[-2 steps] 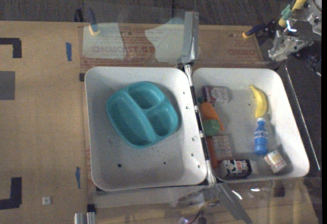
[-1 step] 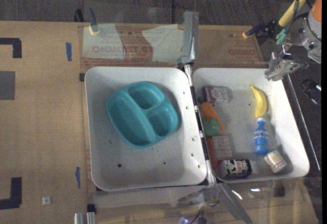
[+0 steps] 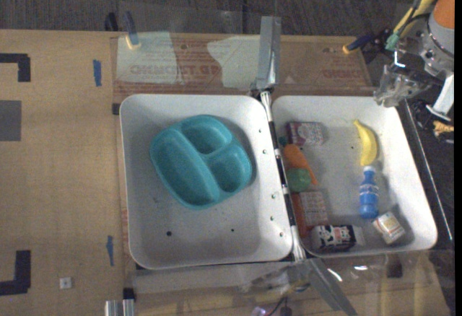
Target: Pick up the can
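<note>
The can [image 3: 390, 227] you find in the right bin [image 3: 420, 185], in the corner nearest to the camera on the right side. It is small, beige with some red, and it seems to lie tilted on its side; the label is too small to read.

Just beside it, to the left and a bit farther back, a blue bottle [image 3: 369, 192] lies with its cap pointing to the far side. I cannot tell if bottle and can touch. Beyond the bottle is a banana [image 3: 367, 143], close to it.

To the left of the can, along the near wall, you see a black-and-white carton [image 3: 333, 237]. Along the bin's left wall, from near to far, there are a reddish flat packet [image 3: 314, 207], a green item [image 3: 299, 180], an orange carrot-like item [image 3: 295, 156] and a pinkish box [image 3: 304, 133]. Green and orange items touch each other.

The gripper [image 3: 393, 89] is at the far right corner of the right bin, approx. over the rim, well apart from the can, w/ the banana between them. If it is open or closed you cannot decide from this view, it is too blurred.

The left bin [image 3: 137, 116] holds a teal divided plate [image 3: 202, 161] w/ three compartments, lying slightly turned, about in the middle of the bin.
</note>
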Robot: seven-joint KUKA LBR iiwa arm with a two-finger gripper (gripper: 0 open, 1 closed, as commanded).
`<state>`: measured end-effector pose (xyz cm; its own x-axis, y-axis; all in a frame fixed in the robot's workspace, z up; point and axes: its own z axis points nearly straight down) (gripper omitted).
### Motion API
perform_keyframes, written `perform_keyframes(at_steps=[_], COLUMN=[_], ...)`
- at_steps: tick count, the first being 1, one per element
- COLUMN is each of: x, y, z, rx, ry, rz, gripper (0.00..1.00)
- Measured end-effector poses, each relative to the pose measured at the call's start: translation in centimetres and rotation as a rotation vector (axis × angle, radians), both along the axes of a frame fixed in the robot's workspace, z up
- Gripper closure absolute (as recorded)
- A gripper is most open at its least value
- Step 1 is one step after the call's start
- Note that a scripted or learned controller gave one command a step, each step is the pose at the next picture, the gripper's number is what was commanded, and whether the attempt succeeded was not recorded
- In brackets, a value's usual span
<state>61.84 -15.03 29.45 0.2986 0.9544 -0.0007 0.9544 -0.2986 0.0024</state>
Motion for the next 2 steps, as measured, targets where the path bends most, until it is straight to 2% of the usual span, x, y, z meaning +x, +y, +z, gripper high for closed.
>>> perform_keyframes(at_steps=[1, 2], x=[4.8, 4.2], y=[0.6, 0.9], z=[-2.6, -0.6], rx=[0.001, 0.002], ry=[0.001, 0.001], rz=[-0.464, -0.914], gripper=[1.0, 1.0])
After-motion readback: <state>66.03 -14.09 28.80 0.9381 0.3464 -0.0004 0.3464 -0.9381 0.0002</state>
